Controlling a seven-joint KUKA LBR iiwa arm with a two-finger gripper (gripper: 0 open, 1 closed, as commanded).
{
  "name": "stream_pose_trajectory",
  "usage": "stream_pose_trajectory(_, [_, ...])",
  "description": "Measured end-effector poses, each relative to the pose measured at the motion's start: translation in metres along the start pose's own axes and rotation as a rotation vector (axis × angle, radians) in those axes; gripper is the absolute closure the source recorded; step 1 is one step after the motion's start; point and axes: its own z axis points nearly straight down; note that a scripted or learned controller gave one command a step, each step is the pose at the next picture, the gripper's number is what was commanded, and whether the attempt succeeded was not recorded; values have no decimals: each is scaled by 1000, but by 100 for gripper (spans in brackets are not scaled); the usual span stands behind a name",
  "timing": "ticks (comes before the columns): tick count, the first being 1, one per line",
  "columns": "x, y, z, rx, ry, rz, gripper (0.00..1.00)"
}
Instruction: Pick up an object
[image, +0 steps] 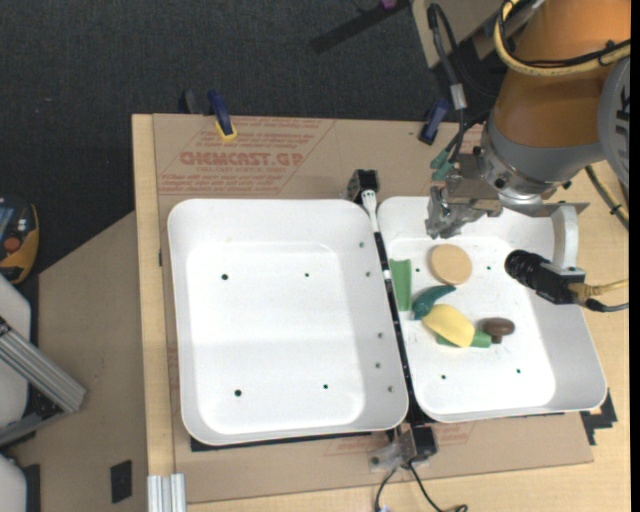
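Cardboard bench (250, 150) bears two white bins. Just below the claw (447, 228), in the right bin (520, 385), lie a tan disc (451, 264), green pieces, a yellow object (449, 324). I cannot tell its opening.

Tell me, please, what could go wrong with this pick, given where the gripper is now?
The gripper sits at the tan disc's far edge, so it may close off-centre and miss. The yellow piece, teal piece and brown piece lie bunched, so a grasp there could nudge neighbours.
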Motion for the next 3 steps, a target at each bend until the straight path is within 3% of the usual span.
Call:
stream_pose_trajectory(1, [-29, -57, 35, 21, 1, 6, 100])
stream_pose_trajectory(2, [24, -40, -155, -9, 3, -5, 100])
stream_pose_trajectory(3, [-10, -84, -43, 27, 0, 6, 100])
